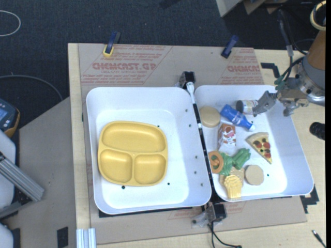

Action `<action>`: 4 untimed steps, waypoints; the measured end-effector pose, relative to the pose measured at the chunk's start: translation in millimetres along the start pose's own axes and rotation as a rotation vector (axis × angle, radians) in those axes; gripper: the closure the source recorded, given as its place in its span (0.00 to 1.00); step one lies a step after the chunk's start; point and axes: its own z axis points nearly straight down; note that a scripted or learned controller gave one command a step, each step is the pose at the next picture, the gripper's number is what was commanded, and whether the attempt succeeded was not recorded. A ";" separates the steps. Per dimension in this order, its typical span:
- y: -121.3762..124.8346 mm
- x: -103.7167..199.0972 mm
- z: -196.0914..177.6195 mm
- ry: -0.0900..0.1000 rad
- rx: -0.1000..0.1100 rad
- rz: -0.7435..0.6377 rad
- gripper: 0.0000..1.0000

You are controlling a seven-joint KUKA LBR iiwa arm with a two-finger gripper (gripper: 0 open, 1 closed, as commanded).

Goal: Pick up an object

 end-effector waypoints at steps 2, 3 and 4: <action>1.4 -9.9 44.8 0.000 -0.005 -0.001 0.00; -4.8 -5.8 90.4 0.000 -0.005 -0.002 0.00; 0.8 -8.6 151.1 -0.001 -0.008 -0.001 0.00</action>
